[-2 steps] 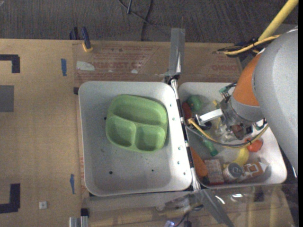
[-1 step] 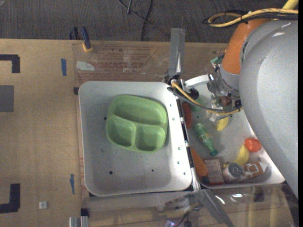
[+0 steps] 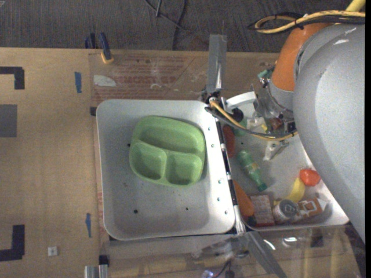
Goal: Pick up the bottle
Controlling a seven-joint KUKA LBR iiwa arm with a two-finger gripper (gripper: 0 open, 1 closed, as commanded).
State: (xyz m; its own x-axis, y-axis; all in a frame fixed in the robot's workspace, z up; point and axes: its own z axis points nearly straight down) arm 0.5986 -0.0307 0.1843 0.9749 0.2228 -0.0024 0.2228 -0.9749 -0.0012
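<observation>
Camera view: the arm (image 3: 336, 114) enters from the right and covers much of the right bin (image 3: 278, 222). The orange band (image 3: 287, 62) sits above the wrist. The gripper (image 3: 272, 149) hangs over the upper middle of the right bin, with a yellow cable (image 3: 243, 120) looped just left of it. Whether the jaws are spread or pressed together cannot be told; the wrist hardware hides them in part. Nothing visible sits between them.

The bottle (image 3: 251, 169), green and lying on its side, rests on the bin floor just below and left of the jaws, apart from them. It points diagonally, one end toward the dividing wall, the other toward the bin centre.

Further below the jaws, along the bin's near edge, lie a yellow item (image 3: 297, 189), a red-orange item (image 3: 309, 176), a small can (image 3: 285, 209) and a box (image 3: 262, 208). An orange carrot-like piece (image 3: 243, 200) lies against the dividing wall, below and left of the jaws. A second reddish piece (image 3: 229, 141) lies against the same wall, left of the jaws.

Well left of the jaws, the left bin (image 3: 116, 213) holds a green divided tray (image 3: 168, 150), flat in its upper half.
</observation>
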